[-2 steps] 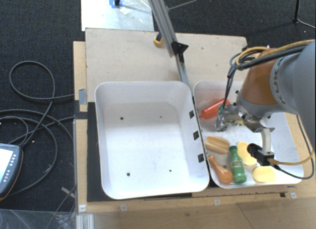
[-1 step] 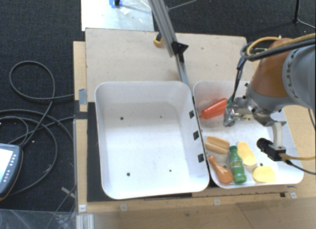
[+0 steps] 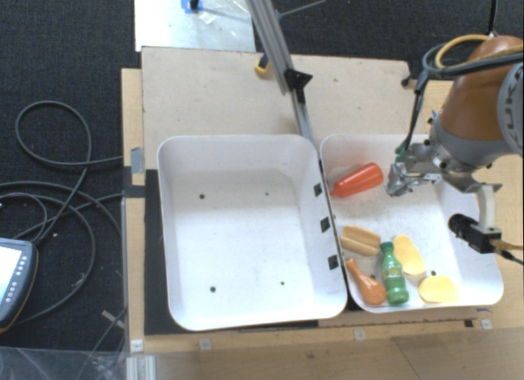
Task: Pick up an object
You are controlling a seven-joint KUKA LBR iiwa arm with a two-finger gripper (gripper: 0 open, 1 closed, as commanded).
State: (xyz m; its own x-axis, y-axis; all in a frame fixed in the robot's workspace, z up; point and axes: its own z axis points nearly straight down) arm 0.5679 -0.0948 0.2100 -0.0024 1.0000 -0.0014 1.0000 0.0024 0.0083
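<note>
My gripper [image 3: 401,182] hangs over the back of the right bin [image 3: 483,288], just right of an orange-red carrot-like piece [image 3: 358,180] lying near the bin's back left. Nothing shows between it and the bin floor. Toward the front of that bin lie a tan bread roll [image 3: 360,241], an orange drumstick-shaped piece [image 3: 365,282], a green bottle [image 3: 392,273], a pale yellow piece [image 3: 409,256] and a yellow lemon-like piece [image 3: 437,289].
The left bin [image 3: 176,206] stands beside the right one, their walls touching along the middle. A slanted metal rod [image 3: 274,38] crosses the bench's back. Cables [image 3: 49,165] and a pendant [image 3: 12,276] lie on the floor at left.
</note>
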